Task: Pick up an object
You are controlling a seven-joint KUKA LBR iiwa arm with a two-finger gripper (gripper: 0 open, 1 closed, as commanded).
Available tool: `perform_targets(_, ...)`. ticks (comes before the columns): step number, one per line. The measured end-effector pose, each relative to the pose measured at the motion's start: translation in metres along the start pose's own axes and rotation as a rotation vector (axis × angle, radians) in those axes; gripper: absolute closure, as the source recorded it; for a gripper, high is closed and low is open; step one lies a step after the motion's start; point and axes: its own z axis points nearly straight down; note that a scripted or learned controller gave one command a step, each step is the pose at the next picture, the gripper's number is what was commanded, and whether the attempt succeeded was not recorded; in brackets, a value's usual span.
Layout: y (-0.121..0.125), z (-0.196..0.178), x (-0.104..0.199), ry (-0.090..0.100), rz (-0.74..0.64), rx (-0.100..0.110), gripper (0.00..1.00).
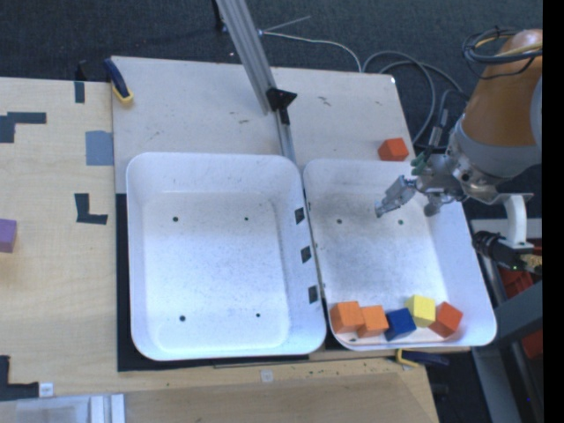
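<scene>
Along the near wall of the right bin (458, 227) lies a row of small blocks: two orange blocks (347, 314) (374, 321), a blue block (399, 322), a yellow block (423, 308) and a red-orange block (448, 318). My gripper (411, 204) hangs over the far part of that bin, well away from the row. It is open, its two grey fingers (389, 203) spread apart, and nothing sits between them.
The left bin (141, 236) lies beside the right one. An orange block (393, 150) rests on the bench just beyond the right bin's far rim. A slanted metal bar (251, 47) reaches in from the top. A purple block (7, 234) sits at the far left.
</scene>
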Motion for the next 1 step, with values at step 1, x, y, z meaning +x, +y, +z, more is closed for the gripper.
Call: perform_targets(1, 0.0491, 0.0920, -0.0296, -0.001, 0.002, 0.005, 0.00)
